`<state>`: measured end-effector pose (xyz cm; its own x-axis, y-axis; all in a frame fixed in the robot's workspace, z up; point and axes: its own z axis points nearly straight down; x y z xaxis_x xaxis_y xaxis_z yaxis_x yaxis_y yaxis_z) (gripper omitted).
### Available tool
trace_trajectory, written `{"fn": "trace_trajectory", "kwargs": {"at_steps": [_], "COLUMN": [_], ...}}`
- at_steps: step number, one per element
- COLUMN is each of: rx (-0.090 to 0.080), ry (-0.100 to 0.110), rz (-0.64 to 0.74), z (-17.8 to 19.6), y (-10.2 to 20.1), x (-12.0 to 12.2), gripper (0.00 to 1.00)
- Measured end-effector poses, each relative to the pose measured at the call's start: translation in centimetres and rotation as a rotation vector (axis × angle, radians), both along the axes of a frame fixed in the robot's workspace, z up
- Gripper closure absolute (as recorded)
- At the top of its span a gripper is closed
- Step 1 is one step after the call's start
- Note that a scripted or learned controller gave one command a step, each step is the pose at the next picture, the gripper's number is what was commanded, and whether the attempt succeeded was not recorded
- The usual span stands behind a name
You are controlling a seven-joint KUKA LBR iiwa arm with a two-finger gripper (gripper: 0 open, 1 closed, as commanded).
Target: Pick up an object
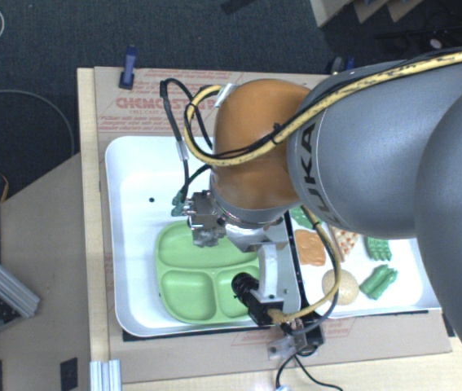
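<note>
Arm is reaching in over the green divided tray [186, 279], its orange band and grey wrist hanging above the tray's upper right part and hiding that corner. The hand [210, 233] is sitting low over the tray's upper edge; whether it is open or closed cannot be told, since the wrist is covering it from above. Nothing is showing as gripped.

The tray is lying flat in the left bin [125, 218], filling that bin's near half, with two of its compartments showing below the wrist. A small dark speck [151, 201] is lying on the bin floor just beyond the tray's upper left corner.

To the right of the tray, past the wall between the bins, the right bin [406, 298] is holding:
- an orange piece [310, 251], nearest the tray;
- a tan ball [341, 283], just beside and below the orange piece;
- a lower green ridged piece [377, 282], farther right of the tray;
- an upper green ridged piece [379, 249], partly under the arm;
- a pale red-dotted item [345, 239], mostly hidden.

Both bins are resting on the desk [100, 137]. A blue clip [127, 68] is sitting at the desk's far edge, well beyond the tray.
</note>
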<state>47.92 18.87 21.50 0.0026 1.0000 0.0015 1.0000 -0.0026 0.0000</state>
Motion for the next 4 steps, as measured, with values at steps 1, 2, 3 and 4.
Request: {"fn": "trace_trajectory", "kwargs": {"at_steps": [1,2,3,4], "rx": [0.001,-0.001,0.001,0.001], "ry": [-0.002,-0.001,-0.009,-0.006], "rz": [-0.001,0.005,0.003,-0.001], "z": [1.0,-2.0,4.8,12.2], "y": [0.0,2.9,3.1,-2.7], "x": [0.0,3.1,5.6,-0.1], "gripper": [1.00,1.00,1.00,1.00]}}
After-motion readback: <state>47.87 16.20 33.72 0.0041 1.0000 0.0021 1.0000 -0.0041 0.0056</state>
